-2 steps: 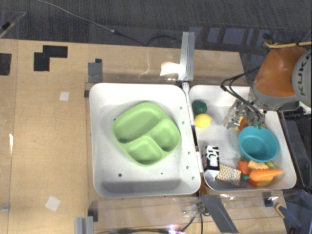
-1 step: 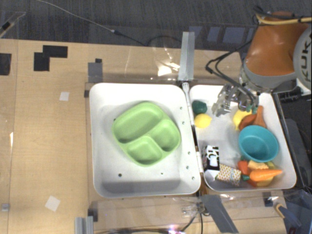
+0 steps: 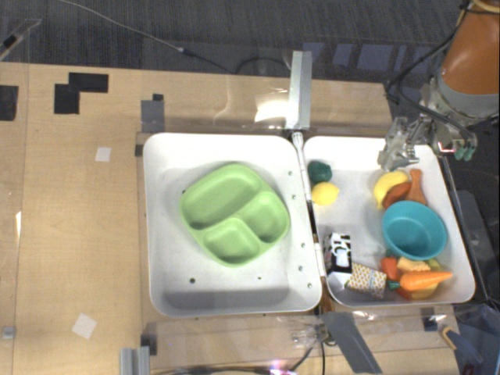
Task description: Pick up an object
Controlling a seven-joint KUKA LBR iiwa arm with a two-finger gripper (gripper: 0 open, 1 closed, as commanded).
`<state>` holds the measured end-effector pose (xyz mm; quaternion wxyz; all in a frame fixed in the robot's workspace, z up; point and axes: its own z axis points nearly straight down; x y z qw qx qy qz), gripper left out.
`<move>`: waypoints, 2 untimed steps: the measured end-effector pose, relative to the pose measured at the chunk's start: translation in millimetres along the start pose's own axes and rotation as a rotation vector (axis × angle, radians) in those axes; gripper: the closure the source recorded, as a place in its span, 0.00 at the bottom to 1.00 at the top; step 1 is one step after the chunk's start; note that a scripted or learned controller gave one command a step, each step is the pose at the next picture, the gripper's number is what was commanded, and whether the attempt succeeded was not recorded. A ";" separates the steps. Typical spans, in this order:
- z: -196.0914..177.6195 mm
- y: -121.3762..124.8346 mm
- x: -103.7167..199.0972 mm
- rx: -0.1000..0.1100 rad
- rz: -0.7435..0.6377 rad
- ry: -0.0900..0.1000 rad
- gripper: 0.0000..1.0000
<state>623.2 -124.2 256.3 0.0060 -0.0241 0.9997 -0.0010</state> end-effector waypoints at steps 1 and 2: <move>33.7 -73.8 4.8 0.000 -0.177 0.004 1.00; 32.3 -71.1 3.3 -0.001 -0.181 0.001 0.00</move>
